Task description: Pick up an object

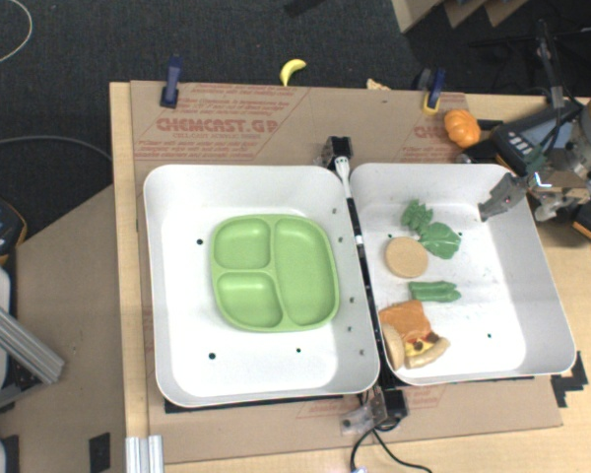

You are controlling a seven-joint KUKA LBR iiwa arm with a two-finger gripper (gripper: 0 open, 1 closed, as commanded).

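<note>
- The grey two-finger gripper (499,203) hangs over the right white bin's (532,294) upper-right rim; jaw state: cannot tell.
- The leafy green plastic toy (431,233) lies at its eight o'clock, near.

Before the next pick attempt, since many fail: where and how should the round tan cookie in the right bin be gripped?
Probably across its rim, coming straight down from above. The round tan cookie lies flat on the right bin floor. Its left and lower-left edges look clear; green leafy pieces crowd its upper right, so close the fingers away from those.
</note>
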